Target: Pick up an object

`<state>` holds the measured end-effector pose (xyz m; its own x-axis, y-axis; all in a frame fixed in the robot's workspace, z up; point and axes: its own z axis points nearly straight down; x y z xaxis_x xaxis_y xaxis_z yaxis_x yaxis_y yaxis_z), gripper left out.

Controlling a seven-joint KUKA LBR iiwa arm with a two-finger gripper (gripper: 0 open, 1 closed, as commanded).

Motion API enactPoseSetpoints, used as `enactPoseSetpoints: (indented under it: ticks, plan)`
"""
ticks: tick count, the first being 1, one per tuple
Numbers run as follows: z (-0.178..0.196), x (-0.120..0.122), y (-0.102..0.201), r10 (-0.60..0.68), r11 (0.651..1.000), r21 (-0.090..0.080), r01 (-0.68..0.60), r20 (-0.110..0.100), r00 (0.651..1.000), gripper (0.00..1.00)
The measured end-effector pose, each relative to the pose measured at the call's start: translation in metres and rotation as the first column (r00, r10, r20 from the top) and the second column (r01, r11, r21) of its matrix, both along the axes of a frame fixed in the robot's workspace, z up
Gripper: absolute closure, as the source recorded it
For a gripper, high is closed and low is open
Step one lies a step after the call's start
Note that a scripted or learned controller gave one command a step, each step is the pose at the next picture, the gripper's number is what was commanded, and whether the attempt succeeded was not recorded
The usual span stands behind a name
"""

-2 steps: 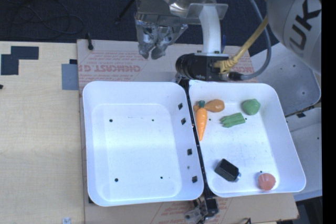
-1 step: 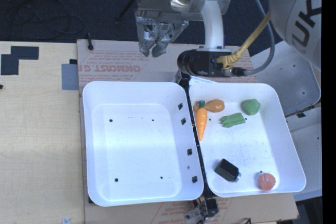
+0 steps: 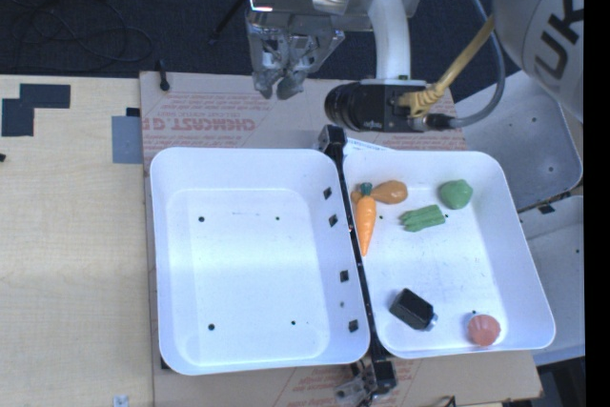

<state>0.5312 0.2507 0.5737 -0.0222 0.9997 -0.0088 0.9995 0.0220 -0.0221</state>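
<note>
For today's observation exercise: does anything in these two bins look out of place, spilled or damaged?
Nothing stands out. The right bin holds a carrot, an orange piece, two green pieces, a black block and a pink ball, all lying loose and whole. The gripper hangs above the bench behind the left bin.

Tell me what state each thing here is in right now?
gripper: raised above the bench behind the bins, nothing between its fingers
carrot: lying against the divider
orange piece: lying flat
round green piece: resting
long green piece: lying flat
black block: tilted
pink ball: resting in the corner
</note>
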Motion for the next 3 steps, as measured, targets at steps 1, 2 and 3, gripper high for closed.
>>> enactPoseSetpoints:
  ticks: [1, 2, 3]
  plan:
    - [0.009, 0.0, 0.002, 0.005, 1.0, -0.001, -0.005, -0.004, 1.0, 1.0]
    - [0.018, -0.001, 0.003, 0.01, 1.0, -0.003, -0.01, -0.009, 1.0, 1.0]
    - [0.027, -0.001, 0.004, 0.014, 1.0, -0.005, -0.014, -0.013, 1.0, 1.0]
